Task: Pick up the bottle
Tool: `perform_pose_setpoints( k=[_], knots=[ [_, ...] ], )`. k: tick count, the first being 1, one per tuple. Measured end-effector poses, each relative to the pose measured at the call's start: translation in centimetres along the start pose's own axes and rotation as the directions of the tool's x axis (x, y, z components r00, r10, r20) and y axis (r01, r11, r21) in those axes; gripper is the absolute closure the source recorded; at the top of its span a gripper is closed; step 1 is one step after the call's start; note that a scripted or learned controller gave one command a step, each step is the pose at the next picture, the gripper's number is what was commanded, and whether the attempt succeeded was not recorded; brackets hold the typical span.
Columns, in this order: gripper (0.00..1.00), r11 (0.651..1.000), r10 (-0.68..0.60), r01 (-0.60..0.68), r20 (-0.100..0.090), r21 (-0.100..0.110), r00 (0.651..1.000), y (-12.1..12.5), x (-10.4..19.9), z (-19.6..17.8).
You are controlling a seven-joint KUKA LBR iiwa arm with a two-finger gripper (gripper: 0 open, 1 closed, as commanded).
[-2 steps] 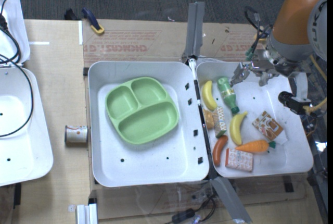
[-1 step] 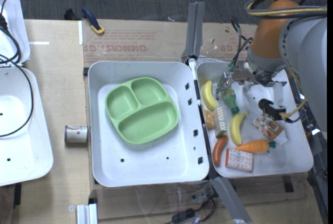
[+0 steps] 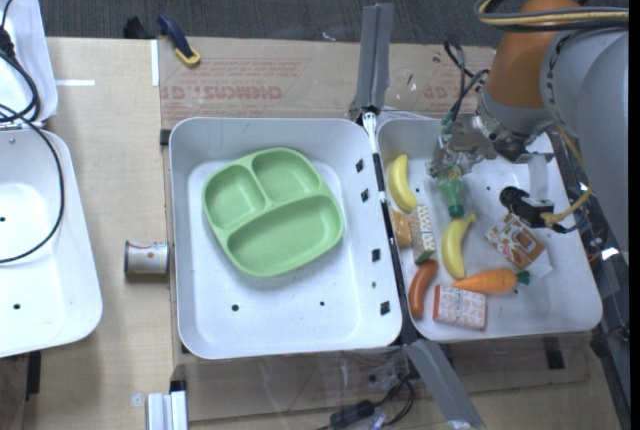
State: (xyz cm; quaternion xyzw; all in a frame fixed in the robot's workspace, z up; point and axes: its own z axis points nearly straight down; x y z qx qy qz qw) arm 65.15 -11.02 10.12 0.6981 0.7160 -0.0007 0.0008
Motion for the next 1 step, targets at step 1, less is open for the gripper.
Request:
perform_pose_setpoints(
  k=[1],
  knots=[
    [1.0,0.994,0.11,-0.11,-0.001,-0.002,0.994,0.65,7.12,-13.23]
  ],
)
